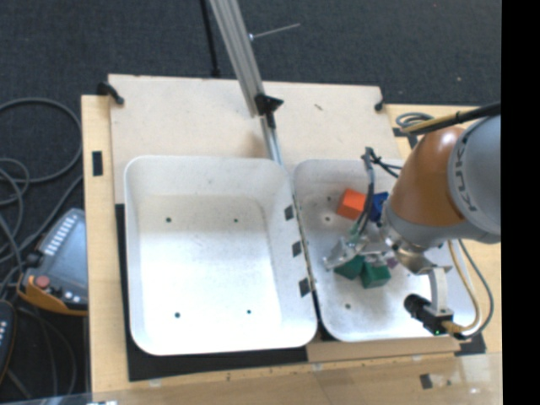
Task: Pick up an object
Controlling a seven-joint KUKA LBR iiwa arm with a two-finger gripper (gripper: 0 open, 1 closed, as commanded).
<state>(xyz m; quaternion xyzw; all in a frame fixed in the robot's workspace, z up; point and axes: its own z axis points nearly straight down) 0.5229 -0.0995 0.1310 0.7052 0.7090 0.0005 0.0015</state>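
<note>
In the right bin (333,319) lie an orange block (352,202), a blue object (377,203) partly hidden behind the arm, and a dark green object (361,270) with a small purple piece (390,262) beside it. My gripper (361,251) hangs low over the green object, its metal fingers reaching down to it from the orange-banded wrist. Whether the fingers grip the green object is hidden by the wrist and the clutter.
The left bin (143,226) stands beside the right one. A slanted aluminium post (240,49) rises from behind the bins. Cables run along the right bin's far edge, and a black part of the arm (422,310) sits near the right bin's front.
</note>
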